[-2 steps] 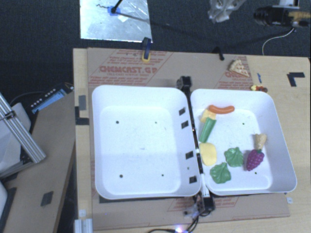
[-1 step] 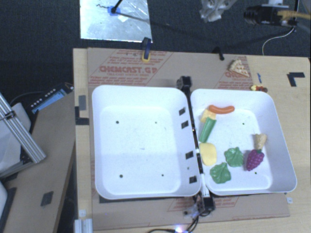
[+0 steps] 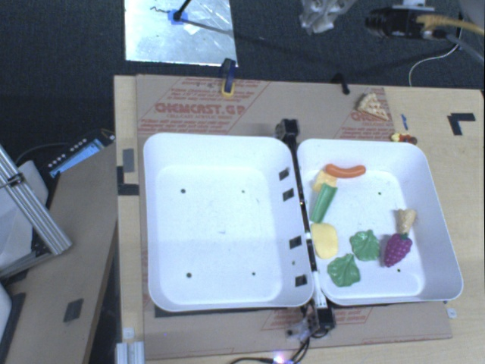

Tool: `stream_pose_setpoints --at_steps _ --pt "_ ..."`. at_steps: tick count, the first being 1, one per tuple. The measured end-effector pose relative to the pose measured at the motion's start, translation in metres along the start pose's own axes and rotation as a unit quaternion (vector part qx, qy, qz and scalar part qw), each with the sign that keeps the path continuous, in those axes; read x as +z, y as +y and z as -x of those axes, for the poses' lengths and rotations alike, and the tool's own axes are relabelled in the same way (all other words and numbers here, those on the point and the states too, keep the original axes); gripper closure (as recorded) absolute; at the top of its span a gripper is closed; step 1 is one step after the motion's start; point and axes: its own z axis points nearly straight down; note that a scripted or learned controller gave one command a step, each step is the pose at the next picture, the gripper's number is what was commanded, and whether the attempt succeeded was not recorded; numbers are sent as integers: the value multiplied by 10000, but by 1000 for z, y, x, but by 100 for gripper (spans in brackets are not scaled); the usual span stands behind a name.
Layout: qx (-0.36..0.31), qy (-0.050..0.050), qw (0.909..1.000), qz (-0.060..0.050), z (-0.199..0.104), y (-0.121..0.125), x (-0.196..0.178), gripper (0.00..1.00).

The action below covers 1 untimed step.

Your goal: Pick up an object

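The right bin (image 3: 437, 226) holds several toy foods. An orange sausage (image 3: 345, 171) lies at the back, with a green and yellow vegetable (image 3: 323, 196) just below it. A yellow piece (image 3: 324, 241) rests by the left wall. Two green leaves (image 3: 364, 245) (image 3: 345, 270) lie toward the front, beside purple grapes (image 3: 397, 249) and a small beige piece (image 3: 405, 219). My gripper (image 3: 326, 10) hangs high at the top of the camera view, far behind the bins and away from every object, and it looks blurred.
The left bin (image 3: 155, 226) stands beside the right one, joined by black clips (image 3: 288, 194). A pizza slice toy (image 3: 372, 106) and a tiny red-yellow item (image 3: 403, 137) lie on the cardboard behind the right bin. A yellow-blue clamp (image 3: 227, 78) sits at the back edge.
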Motion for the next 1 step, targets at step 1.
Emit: stream_pose_setpoints --at_steps 1 --pt "1 0 10000 0 -15 0 0 100"
